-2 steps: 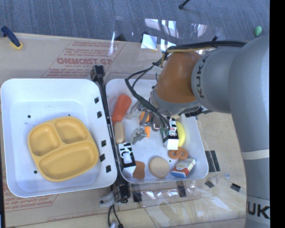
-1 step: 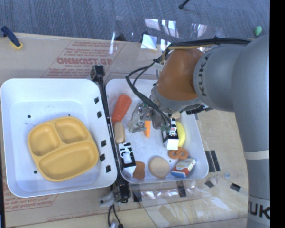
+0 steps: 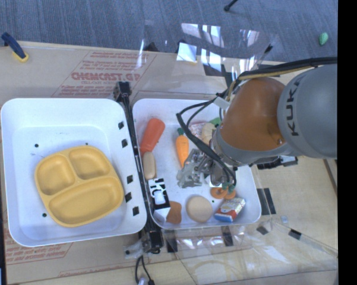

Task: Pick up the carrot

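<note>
Hovering gripper point(image 3: 193, 172): just beside carrot point(image 3: 182, 149), finger state cannot be told.
Carrot: lying in right bin point(image 3: 249, 218).

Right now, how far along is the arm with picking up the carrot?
Done so far: the arm has reached into the right bin, and its gripper hangs low over the toys there. In hand: nothing that I can see; the carrot lies on the bin floor just beside the gripper, by the orange-red sausage-shaped toy. Left: closing on the carrot and lifting it clear. The yellow divided plate sits in the left bin.
</note>
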